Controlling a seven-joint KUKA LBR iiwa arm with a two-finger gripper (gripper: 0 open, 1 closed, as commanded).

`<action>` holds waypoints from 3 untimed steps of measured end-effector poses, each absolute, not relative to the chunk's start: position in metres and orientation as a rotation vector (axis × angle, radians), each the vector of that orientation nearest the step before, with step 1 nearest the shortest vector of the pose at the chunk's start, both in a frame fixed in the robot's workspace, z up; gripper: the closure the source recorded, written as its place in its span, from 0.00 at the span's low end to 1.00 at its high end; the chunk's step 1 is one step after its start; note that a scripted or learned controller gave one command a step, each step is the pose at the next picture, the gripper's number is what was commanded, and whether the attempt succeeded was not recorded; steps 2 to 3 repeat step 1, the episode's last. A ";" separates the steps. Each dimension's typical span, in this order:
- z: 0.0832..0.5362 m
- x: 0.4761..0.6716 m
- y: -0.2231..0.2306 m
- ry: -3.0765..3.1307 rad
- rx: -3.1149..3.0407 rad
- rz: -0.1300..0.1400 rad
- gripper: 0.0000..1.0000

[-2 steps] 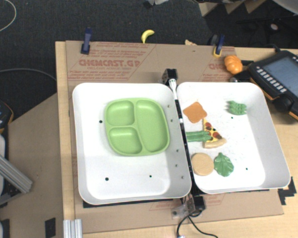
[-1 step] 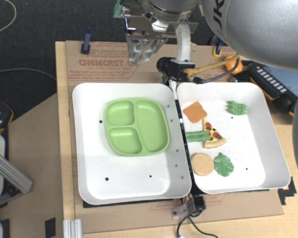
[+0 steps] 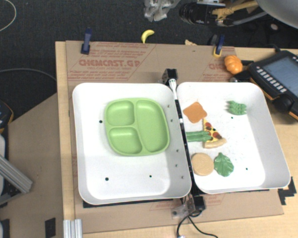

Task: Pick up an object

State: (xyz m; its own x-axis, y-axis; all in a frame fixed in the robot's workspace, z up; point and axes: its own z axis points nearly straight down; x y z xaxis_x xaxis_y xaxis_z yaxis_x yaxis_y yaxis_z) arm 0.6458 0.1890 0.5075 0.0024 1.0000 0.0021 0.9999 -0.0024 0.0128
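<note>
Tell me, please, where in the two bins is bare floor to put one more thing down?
Left bin: bare floor in front of the green plate. Right bin: bare right of the pizza slice, between both green leaves. Its left side is crowded.

Dark carpeted floor (image 3: 49, 14) is showing all around the light wooden worktop (image 3: 35, 133), with a thin white cable (image 3: 5, 6) looping across it top left. A brown cardboard sheet (image 3: 114, 58) is lying on the worktop, pinned by blue clamps (image 3: 86, 41) at the back edge. Even overhead lighting, barely casting shadows.
</note>
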 end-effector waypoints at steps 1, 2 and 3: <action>0.348 0.628 0.223 2.232 2.224 -0.024 1.00; 0.348 0.628 0.223 2.232 2.224 -0.024 1.00; 0.348 0.628 0.223 2.232 2.224 -0.024 1.00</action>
